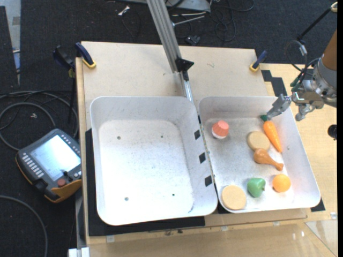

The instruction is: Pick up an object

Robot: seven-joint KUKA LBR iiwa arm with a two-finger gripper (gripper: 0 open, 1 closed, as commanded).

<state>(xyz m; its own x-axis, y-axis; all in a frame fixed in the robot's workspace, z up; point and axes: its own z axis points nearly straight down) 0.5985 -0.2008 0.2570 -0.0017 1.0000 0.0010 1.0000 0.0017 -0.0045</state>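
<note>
My gripper [291, 110] hangs open at the right bin's far right rim, its fingers [279, 106] spread with nothing between them. Just left of and below it lies an orange carrot [272, 135] with a green top, pointing toward the gripper. In the right bin [236, 108] also lie a pink-topped round piece [220, 129], a tan bread slice [258, 140], a brown chicken drumstick [266, 158], a green pepper [256, 186], an orange fruit [281, 183] and a round tan cracker [234, 196].
The left bin [142, 159] sits beside the right one, sharing a raised middle rim. A slanted metal pole [166, 28] rises from the bench behind the bins. Clamps [86, 55] hold the board's far corners. A teach pendant [51, 165] lies on the floor at left.
</note>
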